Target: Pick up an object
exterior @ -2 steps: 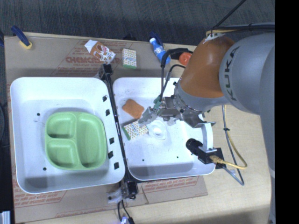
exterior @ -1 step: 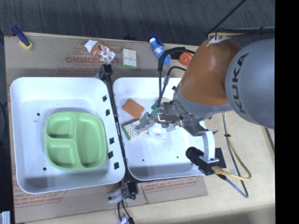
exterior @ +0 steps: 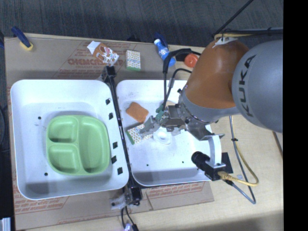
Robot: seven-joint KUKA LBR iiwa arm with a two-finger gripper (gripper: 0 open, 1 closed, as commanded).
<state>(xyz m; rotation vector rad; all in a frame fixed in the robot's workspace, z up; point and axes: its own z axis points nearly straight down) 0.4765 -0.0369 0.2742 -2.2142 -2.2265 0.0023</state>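
Observation:
In the right bin (exterior: pixel 159 177) an orange block (exterior: pixel 137 111) lies near the left wall. Just below it rests a small box with a green-and-white pattern (exterior: pixel 138 133). A small clear object (exterior: pixel 164 138) sits to the right of the box. My gripper (exterior: pixel 155 122) hangs low over the bin's middle, right above the box's right end and just right of the orange block. The bulky grey and orange wrist (exterior: pixel 216 85) hides the bin's right part.
The left bin (exterior: pixel 29 95) holds a green divided plate (exterior: pixel 78 145). Behind the bins on the cardboard lie a snack packet (exterior: pixel 102 54), a small patterned box (exterior: pixel 133 60), a blue-capped item (exterior: pixel 161 47) and an orange item (exterior: pixel 191 60). A black cable runs between the bins.

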